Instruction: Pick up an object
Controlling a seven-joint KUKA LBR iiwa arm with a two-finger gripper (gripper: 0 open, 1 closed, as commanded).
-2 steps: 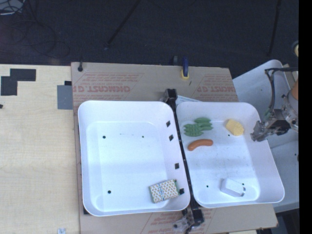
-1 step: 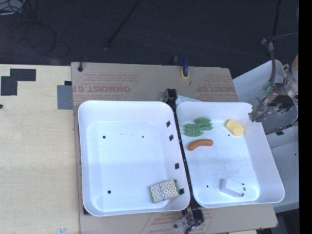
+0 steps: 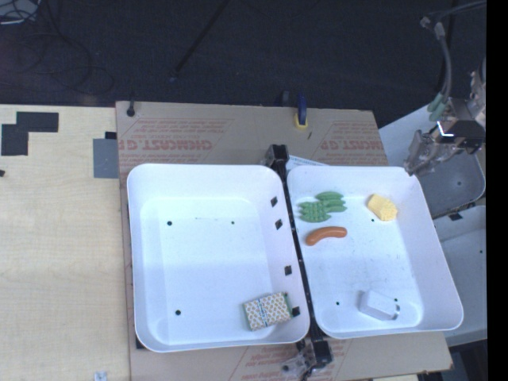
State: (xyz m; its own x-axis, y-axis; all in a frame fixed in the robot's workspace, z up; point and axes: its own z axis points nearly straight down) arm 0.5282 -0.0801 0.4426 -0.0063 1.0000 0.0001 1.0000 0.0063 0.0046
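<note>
Five objects [image 3: 326, 235], two bins [image 3: 151, 189]

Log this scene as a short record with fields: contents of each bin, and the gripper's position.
left bin: patterned sponge-like block, near the front right corner
right bin: green pea pods, orange sausage, yellow chunk, white block
gripper: above the right bin's far right corner, outside the rim
held object: none seen
</note>
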